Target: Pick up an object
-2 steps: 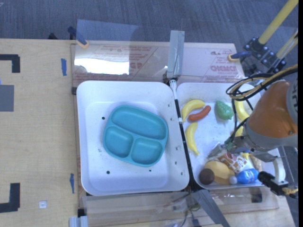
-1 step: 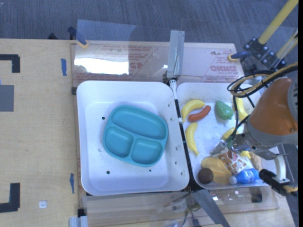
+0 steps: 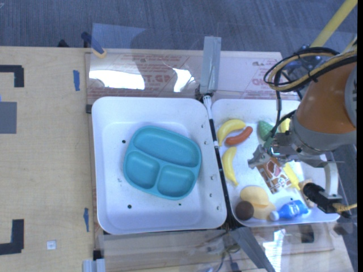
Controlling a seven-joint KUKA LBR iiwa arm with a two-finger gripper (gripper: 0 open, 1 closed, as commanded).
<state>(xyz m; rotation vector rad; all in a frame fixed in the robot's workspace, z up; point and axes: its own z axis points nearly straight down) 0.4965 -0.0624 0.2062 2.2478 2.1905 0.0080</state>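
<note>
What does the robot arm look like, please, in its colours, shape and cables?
The arm is thick and rounded, with a broad orange band above a grey wrist section. Black and yellow cables loop over its upper part. The end effector is a small piece of grey metal at the wrist's tip, above the right bin.

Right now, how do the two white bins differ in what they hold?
The left bin holds one thing, a blue divided plate lying flat near its middle. The right bin holds many small items, among them a banana, a red sausage and a blue bottle, and the gripper is down over it. Both bins are shallow and white.
</note>
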